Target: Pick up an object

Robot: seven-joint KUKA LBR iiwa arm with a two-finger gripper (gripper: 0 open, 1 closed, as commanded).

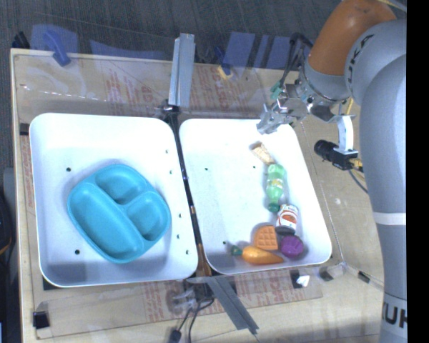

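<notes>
My gripper [270, 122] hangs over the far right corner of the right bin [222, 191], with nothing seen between its fingers. Just below it lies a small tan piece [261, 151]. Further toward the front along the bin's right side lies a green bottle [274, 185], then a small red and white can [288, 216]. In the front right corner sit a waffle-like orange piece [266, 236], a purple toy [292, 246] and an orange carrot [260, 256].
The left bin [57, 141] holds a blue divided plate [119, 211]. A metal bar [181, 70] stands at the back between the bins. The grey arm [382, 120] fills the right side, above the bench edge.
</notes>
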